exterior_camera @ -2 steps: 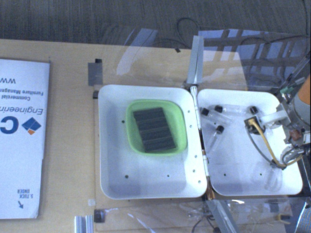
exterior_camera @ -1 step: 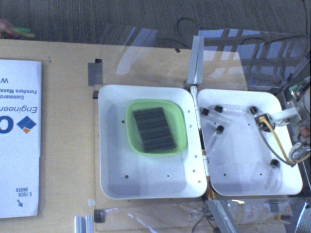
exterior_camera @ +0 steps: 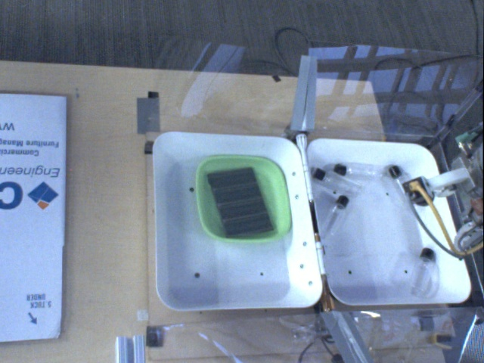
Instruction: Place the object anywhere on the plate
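A green square plate (exterior_camera: 280, 195) lies in the left bin (exterior_camera: 174, 278), toward its upper middle. A dark ridged rectangular object (exterior_camera: 239, 202) rests flat on the plate, near its centre and turned slightly. At the far right, the arm's end (exterior_camera: 463, 203) hangs over the right rim of the right bin (exterior_camera: 378, 278). A white piece (exterior_camera: 446, 178) and a looping yellow cable (exterior_camera: 435, 218) stick out from it. It is far from the plate and object.
Several small clear vials with black caps (exterior_camera: 342, 201) lie scattered in the right bin. A grey divider post (exterior_camera: 304, 100) rises behind the bins' junction. A white printed sheet (exterior_camera: 30, 210) lies at the bench's left.
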Robot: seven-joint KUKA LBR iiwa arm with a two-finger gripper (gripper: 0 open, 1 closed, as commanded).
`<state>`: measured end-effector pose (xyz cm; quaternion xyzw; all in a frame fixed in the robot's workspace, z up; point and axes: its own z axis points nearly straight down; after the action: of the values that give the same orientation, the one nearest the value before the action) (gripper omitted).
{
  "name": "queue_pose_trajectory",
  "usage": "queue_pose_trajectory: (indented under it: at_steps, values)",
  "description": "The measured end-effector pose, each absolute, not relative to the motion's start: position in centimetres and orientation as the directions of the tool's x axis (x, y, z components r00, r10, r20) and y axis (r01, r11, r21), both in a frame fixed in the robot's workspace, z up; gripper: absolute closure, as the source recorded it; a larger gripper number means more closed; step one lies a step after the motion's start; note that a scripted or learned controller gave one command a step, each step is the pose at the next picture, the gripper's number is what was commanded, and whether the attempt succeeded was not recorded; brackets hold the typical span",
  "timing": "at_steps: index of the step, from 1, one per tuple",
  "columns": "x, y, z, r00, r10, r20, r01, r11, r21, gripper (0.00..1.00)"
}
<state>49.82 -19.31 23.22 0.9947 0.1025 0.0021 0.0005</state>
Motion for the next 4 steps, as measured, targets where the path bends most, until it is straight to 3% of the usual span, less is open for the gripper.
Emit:
queue_pose_trajectory:
  at_steps: [1, 4]
  values:
    - [48.9, -19.8, 24.9, 0.979, 0.205, 0.005, 0.205, -0.979, 0.003, 0.0]
    - [48.8, -20.4, 23.4, 0.978, 0.207, 0.002, 0.207, -0.978, 0.0, 0.0]
